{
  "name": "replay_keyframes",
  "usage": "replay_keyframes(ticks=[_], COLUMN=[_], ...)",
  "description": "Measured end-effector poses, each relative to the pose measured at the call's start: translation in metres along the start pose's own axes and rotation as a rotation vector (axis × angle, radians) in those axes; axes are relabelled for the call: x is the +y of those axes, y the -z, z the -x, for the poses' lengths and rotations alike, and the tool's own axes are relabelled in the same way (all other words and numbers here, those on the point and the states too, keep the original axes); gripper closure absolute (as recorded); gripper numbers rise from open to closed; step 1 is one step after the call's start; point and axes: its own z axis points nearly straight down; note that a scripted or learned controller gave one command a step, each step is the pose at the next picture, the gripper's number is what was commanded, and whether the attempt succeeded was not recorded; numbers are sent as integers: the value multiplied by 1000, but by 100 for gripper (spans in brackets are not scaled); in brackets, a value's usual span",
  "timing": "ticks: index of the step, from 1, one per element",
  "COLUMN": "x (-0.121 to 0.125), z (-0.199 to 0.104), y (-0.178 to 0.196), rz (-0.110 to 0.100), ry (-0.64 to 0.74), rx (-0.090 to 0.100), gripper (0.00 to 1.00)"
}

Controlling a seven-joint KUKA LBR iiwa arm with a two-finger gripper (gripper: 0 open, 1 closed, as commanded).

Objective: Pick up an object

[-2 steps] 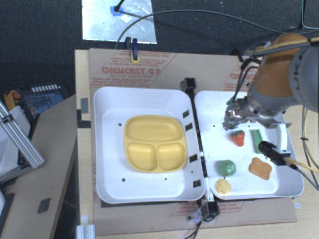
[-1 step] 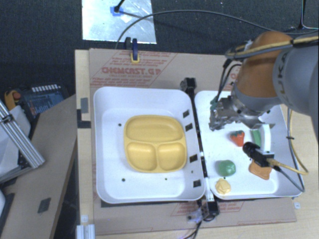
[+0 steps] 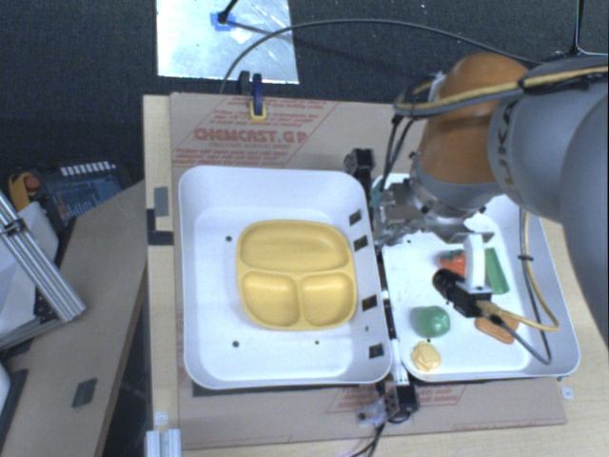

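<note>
The right bin (image 3: 561,346) holds several small things. A round green piece (image 3: 431,321) lies near its front, with a pale yellow piece (image 3: 425,356) just ahead of it at the front left corner. A long green block (image 3: 495,267) stands beside a red-orange piece (image 3: 457,260), and an orange carrot-like piece (image 3: 494,329) lies further front. My gripper (image 3: 398,217) hangs low over the bin's back left part, close to the wall between the bins. The bulky grey and orange wrist hides the back of this bin.
A yellow divided plate (image 3: 293,272) lies in the middle of the left bin (image 3: 205,208). Black clips line the wall between the two bins. A yellow cable loops over the right bin's right side.
</note>
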Motion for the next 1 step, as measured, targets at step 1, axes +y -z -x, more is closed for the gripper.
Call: replay_keyframes(ticks=[1], x=[2], z=[-50], y=[12], rz=[0], ry=[0], rx=[1], gripper=[100])
